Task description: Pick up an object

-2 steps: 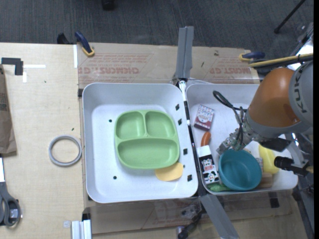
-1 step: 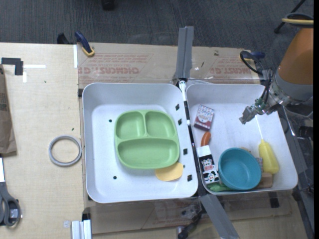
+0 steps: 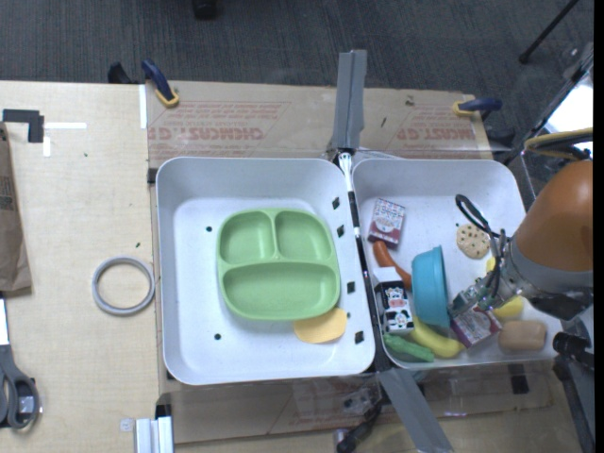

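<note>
We look down on two shallow white bins set side by side on a bench. We take the blue bowl (image 3: 430, 284) in the right bin (image 3: 429, 173) as our landmark; it is tipped on its side near the middle of that bin.

Just right of the bowl, the gripper (image 3: 475, 302) is low over a small pinkish packet (image 3: 471, 327), under the grey arm with its orange band (image 3: 566, 210). We cannot tell whether the gripper is grasping anything.

Below the bowl lie a yellow banana (image 3: 438, 339) and a green vegetable (image 3: 408, 347). Left of the bowl sits a small black-and-white carton (image 3: 395, 308), with an orange carrot (image 3: 389, 260) above it. Up and left of the bowl is a small red and white box (image 3: 387, 221). Up and right of the bowl are a round cookie (image 3: 473, 242) and a black loop (image 3: 471, 212). Right of the packet lies a tan block (image 3: 523, 335).

Well left of the bowl, the left bin (image 3: 184, 281) holds a green divided plate (image 3: 278, 264), with a yellow chip-shaped piece (image 3: 321, 327) just below it. Farther left, a grey ring (image 3: 123, 284) rests on the bench.
</note>
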